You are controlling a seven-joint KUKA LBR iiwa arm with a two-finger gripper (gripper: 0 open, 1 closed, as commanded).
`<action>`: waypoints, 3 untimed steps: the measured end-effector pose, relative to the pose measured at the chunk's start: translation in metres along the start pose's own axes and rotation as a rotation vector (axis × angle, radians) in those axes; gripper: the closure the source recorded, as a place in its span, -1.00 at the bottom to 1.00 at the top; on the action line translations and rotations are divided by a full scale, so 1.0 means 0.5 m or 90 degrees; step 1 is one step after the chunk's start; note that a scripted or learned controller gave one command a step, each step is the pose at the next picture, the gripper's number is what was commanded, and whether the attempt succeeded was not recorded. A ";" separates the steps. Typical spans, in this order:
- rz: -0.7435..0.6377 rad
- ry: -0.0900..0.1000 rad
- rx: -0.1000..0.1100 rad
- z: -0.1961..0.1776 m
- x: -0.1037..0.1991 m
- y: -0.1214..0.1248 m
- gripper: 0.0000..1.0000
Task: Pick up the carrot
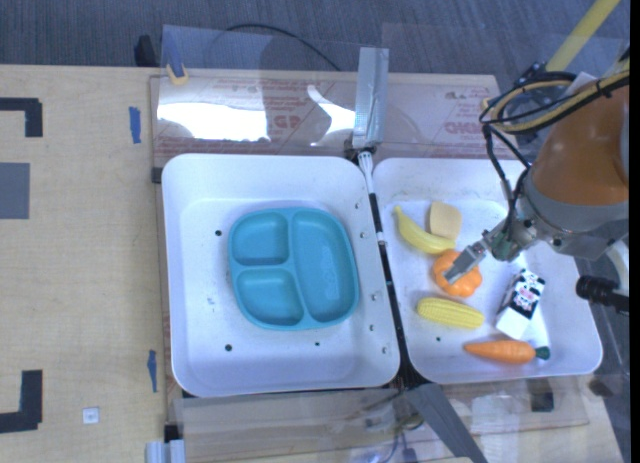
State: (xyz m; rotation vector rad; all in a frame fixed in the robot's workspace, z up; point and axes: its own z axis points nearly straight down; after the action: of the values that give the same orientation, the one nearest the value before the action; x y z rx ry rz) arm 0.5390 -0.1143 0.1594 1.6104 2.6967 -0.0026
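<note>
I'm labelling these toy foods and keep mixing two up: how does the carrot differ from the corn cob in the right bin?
The carrot is orange with a small green tip at its right end; the corn cob is yellow all over. The carrot tapers to a point on its left; the corn cob is blunter and thicker. The carrot lies nearest the bin's front edge; the corn cob lies further in, just below the gripper. Both lie flat, roughly crosswise, in the right bin.

plate (294, 267) in left bin (190, 281) | carrot (500, 351) in right bin (580, 351)
</note>
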 end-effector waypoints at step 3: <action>0.018 0.000 -0.002 0.145 -0.060 0.020 -1.00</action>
State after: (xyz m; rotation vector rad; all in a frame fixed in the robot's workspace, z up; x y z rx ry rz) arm 0.5618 -0.1359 0.0871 1.6478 2.6718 0.0026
